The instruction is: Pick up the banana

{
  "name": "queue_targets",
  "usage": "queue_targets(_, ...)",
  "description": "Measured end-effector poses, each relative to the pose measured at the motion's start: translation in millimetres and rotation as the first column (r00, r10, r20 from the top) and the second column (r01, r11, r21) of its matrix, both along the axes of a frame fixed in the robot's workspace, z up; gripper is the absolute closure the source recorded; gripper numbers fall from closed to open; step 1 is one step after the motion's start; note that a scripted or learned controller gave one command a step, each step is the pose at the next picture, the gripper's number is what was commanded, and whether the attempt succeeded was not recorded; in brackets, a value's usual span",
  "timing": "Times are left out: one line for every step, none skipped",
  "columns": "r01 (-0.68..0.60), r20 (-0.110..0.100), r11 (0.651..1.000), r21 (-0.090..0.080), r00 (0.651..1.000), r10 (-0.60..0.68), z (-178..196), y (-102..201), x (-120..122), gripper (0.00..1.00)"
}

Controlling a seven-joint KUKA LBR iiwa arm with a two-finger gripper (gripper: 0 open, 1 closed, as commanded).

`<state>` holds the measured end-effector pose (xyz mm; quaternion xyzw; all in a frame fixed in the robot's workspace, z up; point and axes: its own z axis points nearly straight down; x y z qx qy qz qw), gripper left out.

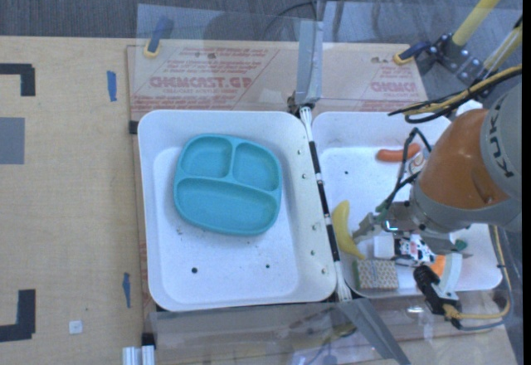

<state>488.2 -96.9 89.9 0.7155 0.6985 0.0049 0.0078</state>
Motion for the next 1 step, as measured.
queue_targets(0.000, 0.000, 1.000, 0.001, 1.000, 0.000, -0.1, -0.2, -0.1, 0.00)
